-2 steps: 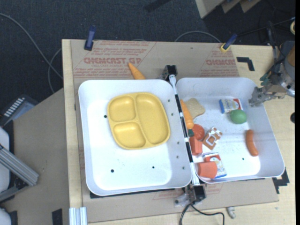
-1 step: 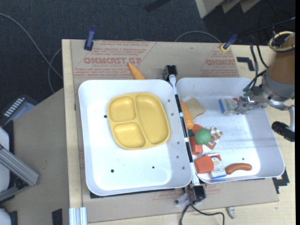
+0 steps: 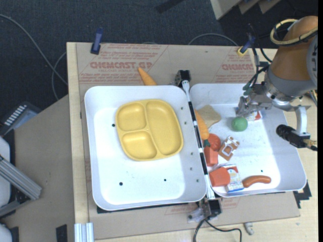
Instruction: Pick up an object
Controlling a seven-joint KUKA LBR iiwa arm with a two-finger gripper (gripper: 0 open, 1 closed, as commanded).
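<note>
Cardboard-topped bench, jaws above green ball, right bin

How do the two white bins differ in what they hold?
The left bin holds a single yellow divided plate; the right bin holds many small toys, among them a green ball and a sausage. The gripper is over the right bin, not the left. Both are shallow and white.
</note>
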